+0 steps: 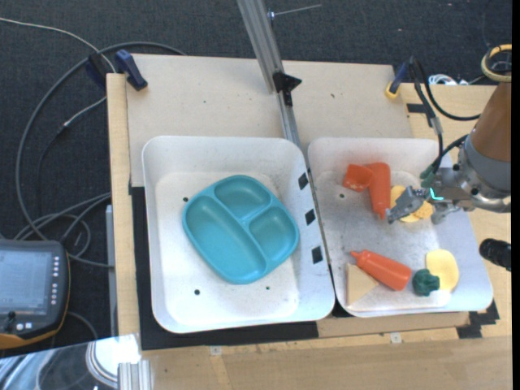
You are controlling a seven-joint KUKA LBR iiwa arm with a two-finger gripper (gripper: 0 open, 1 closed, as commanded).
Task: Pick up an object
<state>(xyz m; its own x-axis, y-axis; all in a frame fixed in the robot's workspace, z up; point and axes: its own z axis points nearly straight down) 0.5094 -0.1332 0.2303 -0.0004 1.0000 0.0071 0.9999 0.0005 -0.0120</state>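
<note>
White bins sit side by side on the counter (203, 96); the right bin (463, 299) holds the toys. The pincer (416, 204), its opening impossible to judge, hangs over a yellow piece (416, 212) just right of the upright-lying orange L-shaped block (371, 184).

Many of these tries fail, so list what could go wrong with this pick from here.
1. The gripper sits low over a yellow object right beside the orange L-shaped piece; it may nudge that piece or close on both.
2. The yellow object is largely hidden under the fingers, so the grasp may be off-centre and slip.
</note>
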